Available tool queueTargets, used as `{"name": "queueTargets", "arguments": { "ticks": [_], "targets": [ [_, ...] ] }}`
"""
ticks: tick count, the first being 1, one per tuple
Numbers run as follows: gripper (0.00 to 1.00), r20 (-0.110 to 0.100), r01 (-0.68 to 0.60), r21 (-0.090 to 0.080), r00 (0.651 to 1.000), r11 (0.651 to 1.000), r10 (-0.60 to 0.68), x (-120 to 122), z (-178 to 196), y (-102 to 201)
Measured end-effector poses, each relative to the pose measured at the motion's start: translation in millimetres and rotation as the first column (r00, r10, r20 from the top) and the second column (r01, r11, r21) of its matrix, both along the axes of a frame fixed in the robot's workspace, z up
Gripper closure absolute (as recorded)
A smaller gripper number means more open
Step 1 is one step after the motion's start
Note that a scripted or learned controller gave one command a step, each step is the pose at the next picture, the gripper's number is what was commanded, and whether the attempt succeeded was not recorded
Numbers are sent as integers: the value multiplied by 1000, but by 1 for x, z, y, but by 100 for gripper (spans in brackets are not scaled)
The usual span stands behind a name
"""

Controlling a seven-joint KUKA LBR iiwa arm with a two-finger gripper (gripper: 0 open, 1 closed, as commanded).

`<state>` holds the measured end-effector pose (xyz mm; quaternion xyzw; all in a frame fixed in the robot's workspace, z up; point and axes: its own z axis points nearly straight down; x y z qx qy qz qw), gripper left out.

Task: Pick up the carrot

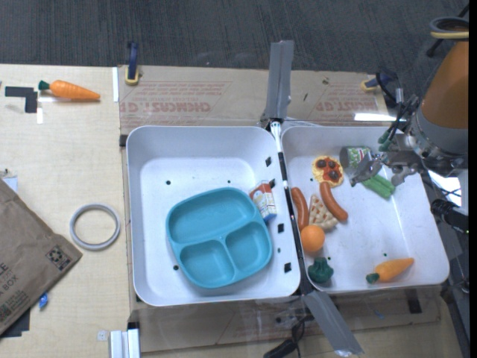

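One hand (378, 168) hangs over the far right part of the right bin (425, 222), at the end of the grey arm (447, 95) with its orange band. Its metal fingers point left and toward the near side, but whether they are spread or pressed together I cannot tell, since they blur against the things beneath. Just below the hand lies a green piece (378, 186), and touching its left side a small green and white packet (356, 156); nothing can be seen pinched between the fingers.

Left of the hand, a small pizza slice (327, 169) lies flat, with two sausages (332, 201) and a waffle (321, 215) between them nearer to us. An orange (312, 238) sits just beside the waffle, and a dark green vegetable (320, 271) lies at the bin's near left corner.

Well apart from the hand, the carrot (391, 269) lies in the near right corner of the right bin, leafy end to the left.

Beyond the divider, the left bin (149, 200) holds a blue compartment plate (218, 236) and a small carton (264, 200). Out on the worktop (59, 162) at far left lie a second carrot (69, 90), a tape ring (95, 225) and a cardboard box (30, 259).
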<state>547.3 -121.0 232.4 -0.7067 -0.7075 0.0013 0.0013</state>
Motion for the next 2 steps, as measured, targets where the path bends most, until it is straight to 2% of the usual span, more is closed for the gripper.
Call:
{"name": "queueTargets", "arguments": {
  "ticks": [1,2],
  "targets": [
    [0,0,117,0,993,993,-117,-50,-30,-22],
    [0,2,159,-2,987,987,-159,-36,109,1]
  ]
}}
